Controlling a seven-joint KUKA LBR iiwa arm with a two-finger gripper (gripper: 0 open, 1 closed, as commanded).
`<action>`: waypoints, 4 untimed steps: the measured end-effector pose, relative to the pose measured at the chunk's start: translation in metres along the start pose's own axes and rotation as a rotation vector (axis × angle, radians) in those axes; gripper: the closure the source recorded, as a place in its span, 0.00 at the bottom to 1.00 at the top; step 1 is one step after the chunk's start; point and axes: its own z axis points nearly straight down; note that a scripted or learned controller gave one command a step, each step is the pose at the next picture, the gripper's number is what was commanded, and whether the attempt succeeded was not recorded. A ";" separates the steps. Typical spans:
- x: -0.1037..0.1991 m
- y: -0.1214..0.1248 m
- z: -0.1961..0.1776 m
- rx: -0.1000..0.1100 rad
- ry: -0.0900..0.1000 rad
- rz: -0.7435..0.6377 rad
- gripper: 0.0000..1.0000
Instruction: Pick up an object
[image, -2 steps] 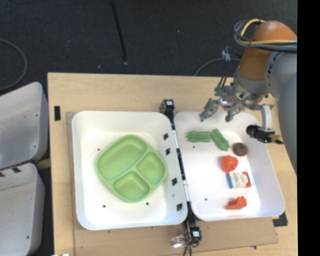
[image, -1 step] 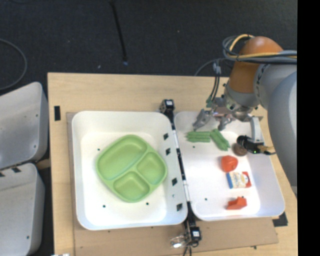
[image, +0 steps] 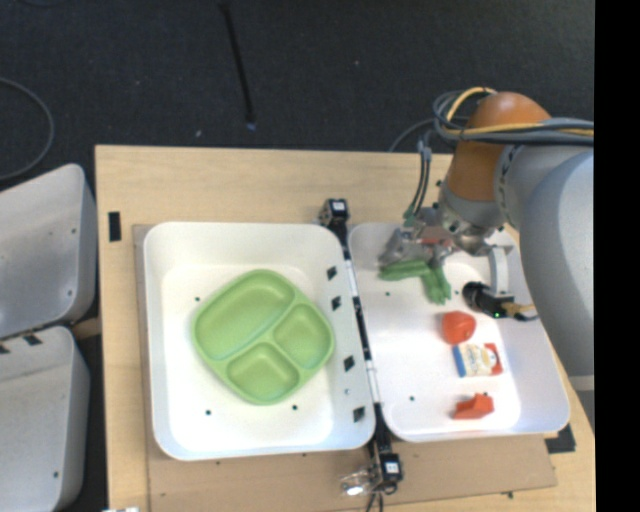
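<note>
Arm enters from upper right, wrist bent down over the top of the right bin (image: 400, 425). Gripper (image: 415, 250) sits low on the green piece (image: 425, 275); fingers look narrow, possibly touching it, but I cannot tell a grip.

Right bin: one green piece, one red ball (image: 458, 326), one small box (image: 477, 359), one red block (image: 473, 406).

Left bin (image: 170, 420): one green divided plate (image: 263, 335), centre.
</note>
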 end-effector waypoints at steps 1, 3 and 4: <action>-0.001 0.004 -0.018 -0.014 -0.003 -0.001 1.00; -0.002 0.009 -0.129 -0.003 0.002 -0.003 1.00; -0.004 0.010 -0.156 0.002 0.003 -0.006 1.00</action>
